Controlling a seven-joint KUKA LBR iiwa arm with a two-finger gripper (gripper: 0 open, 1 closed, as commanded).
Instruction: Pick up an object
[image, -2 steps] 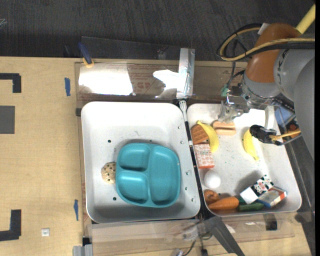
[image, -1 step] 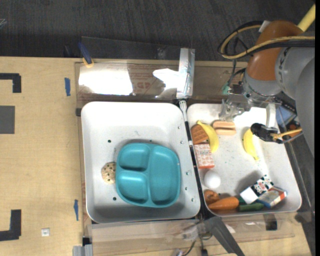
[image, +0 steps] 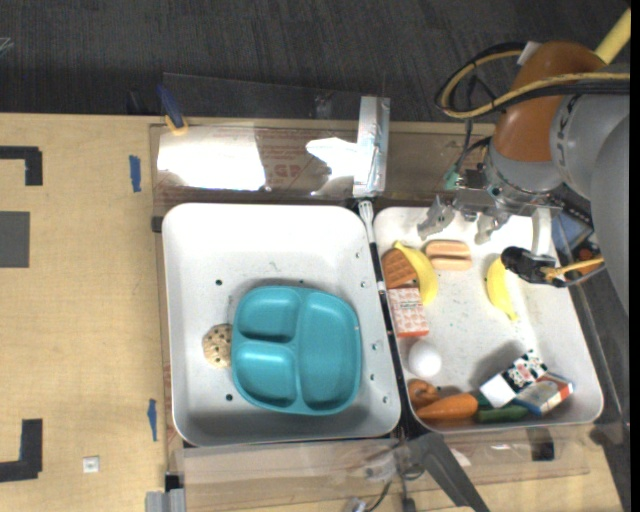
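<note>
- The grey two-finger gripper (image: 460, 222) hangs at the twelve o'clock end of the right-hand shallow white bin (image: 585, 345), its fingers spread with nothing between them.
- Directly beneath lies the small hot-dog toy in a tan bun (image: 447, 254), probably the chosen target (judging by how the fingers straddle it).
- Around that bin: a curved yellow banana (image: 423, 272) at ten o'clock beside a brown waffle piece (image: 400, 267), a second yellow banana (image: 500, 286) at two, a white ball (image: 426, 360) and an orange carrot (image: 448, 406) at seven.
- The left-hand white bin (image: 190, 235) holds a teal divided plastic plate (image: 296, 346) with a speckled cookie (image: 217, 344) at its nine o'clock.
</note>
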